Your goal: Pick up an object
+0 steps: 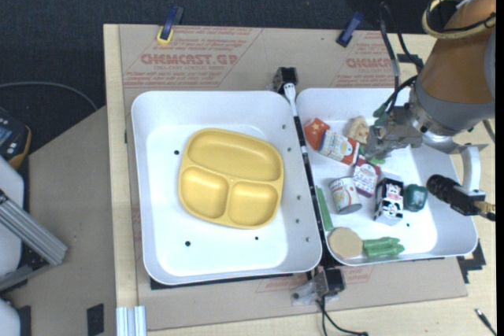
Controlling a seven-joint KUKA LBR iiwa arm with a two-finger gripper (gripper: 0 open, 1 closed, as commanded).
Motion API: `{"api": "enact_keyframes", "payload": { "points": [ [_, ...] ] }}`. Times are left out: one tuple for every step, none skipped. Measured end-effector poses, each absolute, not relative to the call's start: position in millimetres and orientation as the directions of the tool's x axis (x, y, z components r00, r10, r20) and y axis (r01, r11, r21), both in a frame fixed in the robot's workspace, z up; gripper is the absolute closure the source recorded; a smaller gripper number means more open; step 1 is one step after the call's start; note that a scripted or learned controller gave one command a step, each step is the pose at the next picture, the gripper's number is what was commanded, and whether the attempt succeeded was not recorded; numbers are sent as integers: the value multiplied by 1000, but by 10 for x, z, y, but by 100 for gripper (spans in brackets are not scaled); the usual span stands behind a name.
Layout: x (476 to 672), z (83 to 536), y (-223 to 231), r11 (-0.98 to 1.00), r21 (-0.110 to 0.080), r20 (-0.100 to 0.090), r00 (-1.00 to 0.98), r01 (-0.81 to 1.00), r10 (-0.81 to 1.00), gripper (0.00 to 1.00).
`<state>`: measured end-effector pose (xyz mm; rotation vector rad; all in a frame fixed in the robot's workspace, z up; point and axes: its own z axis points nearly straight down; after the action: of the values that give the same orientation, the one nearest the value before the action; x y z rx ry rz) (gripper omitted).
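My gripper (379, 144) hangs low over the middle of the right bin (441, 236), with the grey and orange arm above it coming in from the right. Just left of it lies a red and white carton (327, 140), and a pale beige item (359, 126) sits at its upper left. Directly below the gripper is a maroon packet (366, 179). A small can (342, 195), a black and white cow-print carton (388, 201) and a dark green piece (415, 197) lie further toward the front. Nothing shows between the fingers.
A tan disc (343, 242) and a green pod-like toy (383, 249) rest at the right bin's front wall, and a green strip (323, 208) lies along its left wall. The left bin (157, 232) holds a yellow divided plate (231, 177).
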<state>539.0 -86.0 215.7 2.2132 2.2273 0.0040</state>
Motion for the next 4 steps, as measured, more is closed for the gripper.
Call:
{"api": "enact_keyframes", "payload": {
  "points": [
    [5688, 2223, -323, 8, 5, 1, -8, 1000, 1000, 100],
    [5899, 2193, 148, 6, 4, 1, -6, 1000, 1000, 100],
    [5846, 2308, 407, 4, 4, 0, -4, 1000, 1000, 100],
    [5880, 2165, 229, -2, -3, -1, 2, 1000, 1000, 100]
  ]
}}
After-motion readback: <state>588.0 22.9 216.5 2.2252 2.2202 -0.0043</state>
